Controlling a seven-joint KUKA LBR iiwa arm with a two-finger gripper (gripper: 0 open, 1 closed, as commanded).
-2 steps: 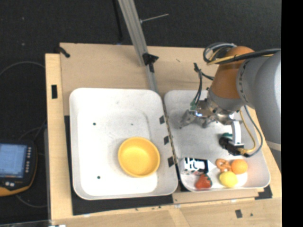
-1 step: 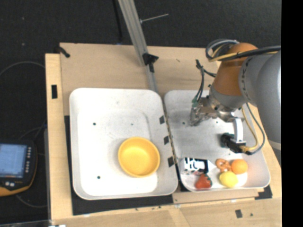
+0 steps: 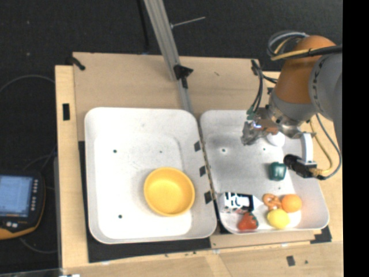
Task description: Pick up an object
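Currently the gripper is hanging over the upper middle of the right bin, above bare floor; can't tell from this angle what state it's in, and nothing is showing in its grasp. The arm is reaching in from the right.

Candidates are all sitting along the bin's lower and right side, well apart from the gripper:
- green object, alone near the right wall, closest to the tool. Looking small and blocky, probably light, rigid plastic. Clear space on its left and lower sides, so I'm judging it the easiest pick: come straight down and close across its narrower width.
- orange ball and yellow lemon-like piece, touching or nearly so in the lower right corner. Round, smooth, likely slippery toy fruit; they're going to roll or squirt out unless pinched across the widest part. The wall is crowding them too.
- red strawberry-like piece against the bottom rim, just beside a black-and-white item. Tight quarters; fingers are risking a clash with the rim.

Nothing is looking heavy or fragile.

The yellow bowl is sitting in the left bin; stiff, light, graspable only by its rim.
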